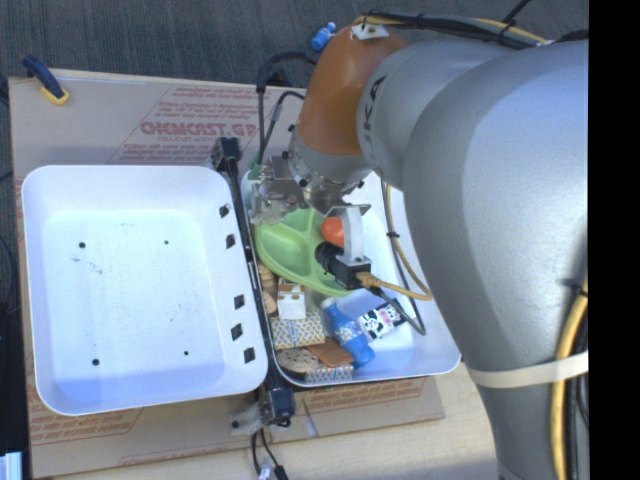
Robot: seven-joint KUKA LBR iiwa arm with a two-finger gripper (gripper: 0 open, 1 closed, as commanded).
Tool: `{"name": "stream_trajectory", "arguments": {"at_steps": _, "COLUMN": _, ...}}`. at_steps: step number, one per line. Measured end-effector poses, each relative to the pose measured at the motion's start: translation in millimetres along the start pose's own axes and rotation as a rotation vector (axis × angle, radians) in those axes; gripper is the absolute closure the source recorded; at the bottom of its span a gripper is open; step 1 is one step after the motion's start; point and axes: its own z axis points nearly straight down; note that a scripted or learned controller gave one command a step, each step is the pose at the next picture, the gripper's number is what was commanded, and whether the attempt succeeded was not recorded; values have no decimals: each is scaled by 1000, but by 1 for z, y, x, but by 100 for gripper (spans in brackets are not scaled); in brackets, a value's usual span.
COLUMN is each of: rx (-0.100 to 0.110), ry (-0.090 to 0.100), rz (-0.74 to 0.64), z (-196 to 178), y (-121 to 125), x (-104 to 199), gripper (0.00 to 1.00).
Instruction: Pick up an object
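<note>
Reading from the near edge of the right bin (440, 360), I find a heap of small things: a brown flat piece (325, 355) nearest, then a blue bottle (352, 334) lying on its side with a black-and-white spotted thing (382, 319) at its right, and a little tan-and-white box (290, 301) to the left, close to the wall between the bins. Just beyond these lies a green bowl (292, 250), tipped, its long side running from far-left to near-right, with an orange ball (333, 231) touching its right rim.

Farther still, right over the bowl's far end, the gripper (282, 190) hangs from the orange band of the arm (480, 198). I cannot tell how it is set, since the wrist and its fittings cover it, and I see nothing plainly held.

What matters to me is that the bowl sits directly under and slightly nearer than the gripper, so I judge a straight drop would meet its far rim. The ball lies to the right of that line. The left bin (40, 268) is well away from all of it.
</note>
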Motion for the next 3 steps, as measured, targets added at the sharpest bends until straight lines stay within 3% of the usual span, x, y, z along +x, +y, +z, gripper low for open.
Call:
{"name": "stream_trajectory", "arguments": {"at_steps": 1, "rx": -2, "ry": -3, "rz": 2, "z": -97, "y": -21, "x": -79, "gripper": 100}}
{"name": "stream_trajectory", "arguments": {"at_steps": 2, "rx": 0, "ry": -2, "rz": 1, "z": -97, "y": -21, "x": -78, "gripper": 0}}
{"name": "stream_trajectory", "arguments": {"at_steps": 3, "rx": 3, "ry": -4, "rz": 4, "z": 47, "y": -31, "x": -136, "gripper": 0}}
